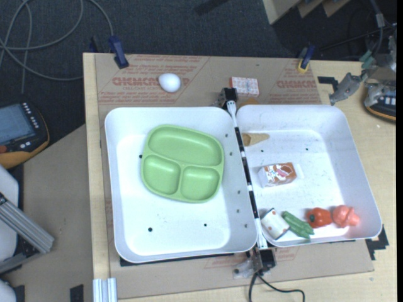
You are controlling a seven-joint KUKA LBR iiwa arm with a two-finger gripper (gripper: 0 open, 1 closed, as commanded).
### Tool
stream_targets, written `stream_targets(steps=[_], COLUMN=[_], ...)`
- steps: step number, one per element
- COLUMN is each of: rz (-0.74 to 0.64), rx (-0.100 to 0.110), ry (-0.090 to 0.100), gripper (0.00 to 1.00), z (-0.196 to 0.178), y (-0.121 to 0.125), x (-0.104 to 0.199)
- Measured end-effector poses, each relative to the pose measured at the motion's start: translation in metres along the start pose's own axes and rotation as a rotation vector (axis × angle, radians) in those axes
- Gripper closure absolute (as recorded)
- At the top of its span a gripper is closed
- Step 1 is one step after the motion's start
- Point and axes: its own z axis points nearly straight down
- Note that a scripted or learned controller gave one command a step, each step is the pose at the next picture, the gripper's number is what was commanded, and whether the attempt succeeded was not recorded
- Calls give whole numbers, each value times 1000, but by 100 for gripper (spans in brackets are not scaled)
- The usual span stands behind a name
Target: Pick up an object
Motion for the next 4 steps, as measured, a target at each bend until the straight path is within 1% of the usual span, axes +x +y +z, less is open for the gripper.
stream_targets(steps=[1,2,3,4], rz=[0,-1,-2,1], rx=[2,1,3,3], ry=[1,1,2,1], gripper=[0,0,0,0], z=[67,103,142,160], y=[7,-15,-23,-48], x=[-12,22,94,82])
